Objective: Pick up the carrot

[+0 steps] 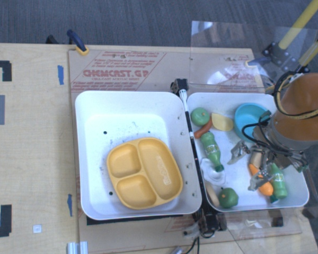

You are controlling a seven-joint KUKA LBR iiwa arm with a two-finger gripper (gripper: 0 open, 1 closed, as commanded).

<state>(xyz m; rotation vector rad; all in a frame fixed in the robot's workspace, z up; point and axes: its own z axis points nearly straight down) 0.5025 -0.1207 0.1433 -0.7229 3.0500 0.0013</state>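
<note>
The carrot [264, 188] is an orange piece with a green end [279, 186], lying near the front right corner of the right bin [254, 204]. My gripper [247, 168] hangs low over that bin, just left of the carrot, under the grey wrist and orange band. Its two metal fingers [237, 153] are spread apart and open. One fingertip is by the carrot's left end. A small orange patch [253, 168] shows between the fingers; I cannot tell whether it belongs to the carrot. Nothing is visibly clamped.
The right bin also holds a green round fruit [200, 115], a reddish stick [203, 130], a green bottle [212, 150], a yellow wedge [221, 121], a blue bowl [249, 118], a clear cup [212, 174] and a green pepper [228, 197]. A yellow divided plate [143, 172] lies in the left bin [95, 142].
</note>
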